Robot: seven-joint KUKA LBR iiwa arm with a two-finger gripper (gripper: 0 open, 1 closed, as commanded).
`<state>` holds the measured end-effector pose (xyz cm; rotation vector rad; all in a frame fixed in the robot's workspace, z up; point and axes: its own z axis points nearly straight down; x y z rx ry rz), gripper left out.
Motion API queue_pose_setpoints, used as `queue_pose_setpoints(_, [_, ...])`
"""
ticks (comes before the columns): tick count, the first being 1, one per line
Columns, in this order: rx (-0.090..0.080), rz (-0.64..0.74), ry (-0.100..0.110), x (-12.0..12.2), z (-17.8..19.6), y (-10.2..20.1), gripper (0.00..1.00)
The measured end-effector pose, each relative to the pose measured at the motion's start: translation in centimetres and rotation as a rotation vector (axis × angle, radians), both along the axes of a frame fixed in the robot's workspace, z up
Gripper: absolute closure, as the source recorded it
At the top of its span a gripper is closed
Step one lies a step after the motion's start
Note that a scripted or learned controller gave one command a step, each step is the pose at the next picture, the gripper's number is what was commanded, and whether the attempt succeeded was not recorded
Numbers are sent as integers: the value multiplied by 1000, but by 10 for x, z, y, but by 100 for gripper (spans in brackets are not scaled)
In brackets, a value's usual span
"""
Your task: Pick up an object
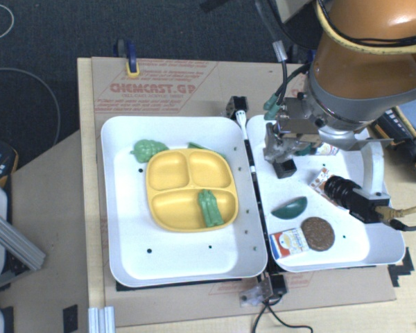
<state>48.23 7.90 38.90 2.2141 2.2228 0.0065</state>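
My gripper (284, 164) hangs low over the back left part of the right bin (374, 252), close to the divider between the bins. Nothing shows held in it. In front of it in that bin lie a teal leaf-shaped piece (290, 207), a round brown cookie (318, 233) and a small red, white and blue carton (289, 242). A small white and red item (321, 179) lies to the right of the gripper.
The left bin (125, 207) holds a yellow divided plate (173, 172) with a green toy vegetable (209, 208) in its front compartment. A green leafy piece (148, 149) rests at the plate's back left and another green bit (196, 146) behind it. The arm's bulk covers the right bin's back.
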Motion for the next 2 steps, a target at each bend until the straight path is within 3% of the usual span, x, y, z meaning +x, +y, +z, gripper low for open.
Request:
queue_pose_setpoints(1, [3, 3, 1, -3, 28, 60, 100])
queue_pose_setpoints(2, [0, -1, 2, -2, 37, 57, 100])
